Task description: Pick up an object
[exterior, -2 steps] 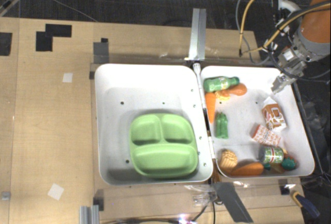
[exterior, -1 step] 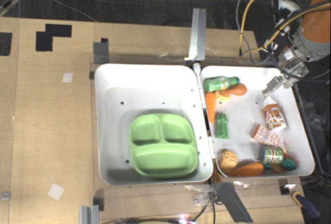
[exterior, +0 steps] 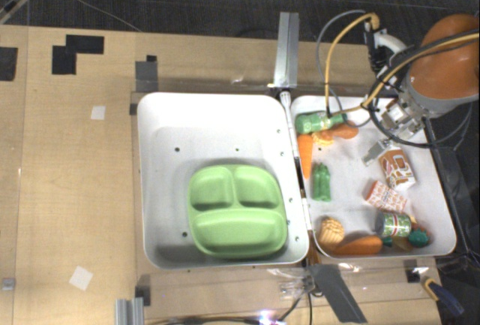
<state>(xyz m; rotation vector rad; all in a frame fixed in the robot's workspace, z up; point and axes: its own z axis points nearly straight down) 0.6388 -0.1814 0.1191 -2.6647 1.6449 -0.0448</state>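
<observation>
1. The arm (exterior: 448, 64) hangs over the right bin's (exterior: 442, 200) far right corner, seemingly poised to come down on the toys heaped there.
2. The tool (exterior: 391, 121) sits just above a small carton (exterior: 396, 168); I cannot tell whether it grips anything.
3. Candidates crowd this bin: a green bottle (exterior: 319, 121) at the far edge, a carrot (exterior: 305, 153) along the left wall, a can (exterior: 393, 225) near the near edge.
4. The left bin (exterior: 161, 128) holds a green tray (exterior: 237, 211), likely the drop-off side.
5. Nothing looks lifted yet.
</observation>
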